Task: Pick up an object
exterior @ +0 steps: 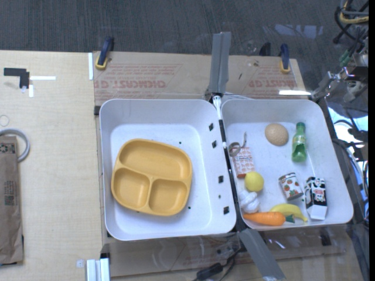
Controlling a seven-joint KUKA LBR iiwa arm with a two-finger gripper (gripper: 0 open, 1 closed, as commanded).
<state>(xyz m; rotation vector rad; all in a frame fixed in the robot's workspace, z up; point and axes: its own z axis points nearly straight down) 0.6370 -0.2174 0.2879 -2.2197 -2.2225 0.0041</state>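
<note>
1. two shallow white bins sit side by side on a pale wood table (47, 174); brown cardboard lies under them, held by blue-and-yellow clamps at 12 o'clock. dark carpet runs across the top of the view.
2. the left bin (111, 122) holds a yellow divided plate (152, 176), lying flat near its centre.
3. the right bin (319, 122) holds the small things: a tan egg-shaped object (276, 134) and a green bottle (299, 141) toward 1 o'clock, a red-and-white packet (242, 161) just above a lemon (254, 181), a small printed carton (290, 187) and a cow-print milk carton (316, 197) toward 4 o'clock, and a white object (248, 201), a carrot (263, 218) and a banana (289, 211) along the 6 o'clock wall.
4. the banana's near end is partly hidden by the carrot; the white object is hard to identify. a brown bag (10, 198) at 9 o'clock is cut off by the frame.
5. cables and metal parts show at 2 o'clock, too cluttered to read; i cannot tell the gripper's state.
</note>
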